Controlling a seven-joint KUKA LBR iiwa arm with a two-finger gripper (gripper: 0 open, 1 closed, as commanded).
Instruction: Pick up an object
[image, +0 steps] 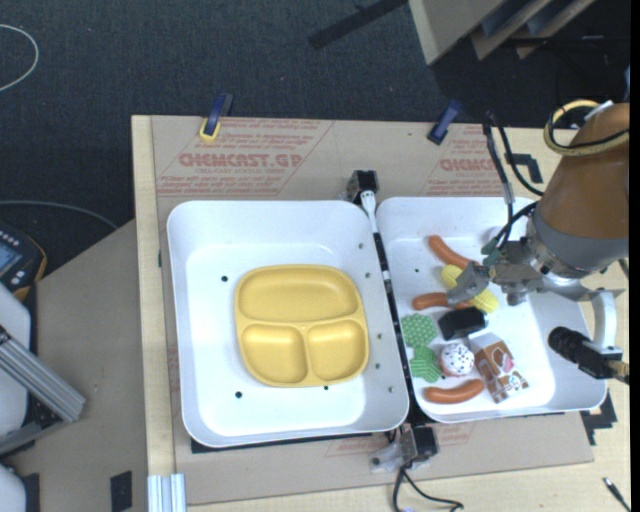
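My gripper (470, 285) hangs low in the right bin (520, 222), reaching in from the right. It is just above a small yellow item (484, 300) and a black block (462, 322). Around it lie an orange sausage (447, 250) at the back, another sausage (430, 300) to its left and a third sausage (455, 392) at the front. Green leafy pieces (420, 328), a white spotted ball (457, 357) and a brown packet (498, 368) lie nearer the front. I see nothing lifted off the bin floor.
The left bin (200, 250) holds a yellow compartment tray (300, 325) in its middle. The arm's orange band (590, 190) and grey wrist overhang the right bin's right side. A black fitting (580, 348) sits near that bin's right rim.
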